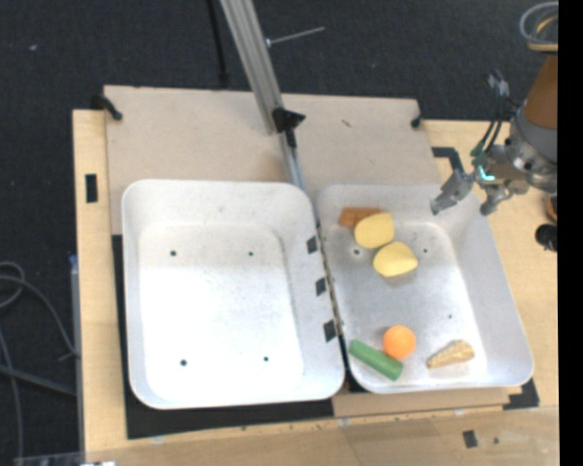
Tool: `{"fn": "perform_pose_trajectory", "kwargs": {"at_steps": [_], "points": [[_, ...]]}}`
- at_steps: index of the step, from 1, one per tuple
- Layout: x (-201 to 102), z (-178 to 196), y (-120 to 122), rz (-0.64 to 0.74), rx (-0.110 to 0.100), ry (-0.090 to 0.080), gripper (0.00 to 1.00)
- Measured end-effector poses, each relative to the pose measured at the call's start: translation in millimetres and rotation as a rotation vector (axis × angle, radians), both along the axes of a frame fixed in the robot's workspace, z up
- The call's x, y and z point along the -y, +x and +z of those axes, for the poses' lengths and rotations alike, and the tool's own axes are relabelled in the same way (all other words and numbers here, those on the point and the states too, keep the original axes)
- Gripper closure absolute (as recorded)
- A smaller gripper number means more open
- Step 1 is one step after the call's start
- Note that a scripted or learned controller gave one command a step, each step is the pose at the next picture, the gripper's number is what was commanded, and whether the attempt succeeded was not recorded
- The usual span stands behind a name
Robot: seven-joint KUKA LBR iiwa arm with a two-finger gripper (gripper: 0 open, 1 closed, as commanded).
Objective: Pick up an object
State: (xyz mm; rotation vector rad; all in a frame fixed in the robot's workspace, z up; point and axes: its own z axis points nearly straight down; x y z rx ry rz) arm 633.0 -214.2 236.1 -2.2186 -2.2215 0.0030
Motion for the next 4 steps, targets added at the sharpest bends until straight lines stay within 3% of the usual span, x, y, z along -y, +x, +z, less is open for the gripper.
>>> {"fn": "perform_pose_trajectory", "kwargs": {"at_steps": [1, 2, 4], "points": [[0.5, 3.3, 0.8, 0.003, 0.004, -0.004, 0.0], [3.9, -55.0, -8.5, -0.002, -0.002, -0.001, 0.0], [7.7, -135.0, -3.0, -0.003, 0.005, -0.004, 0.0]]}}
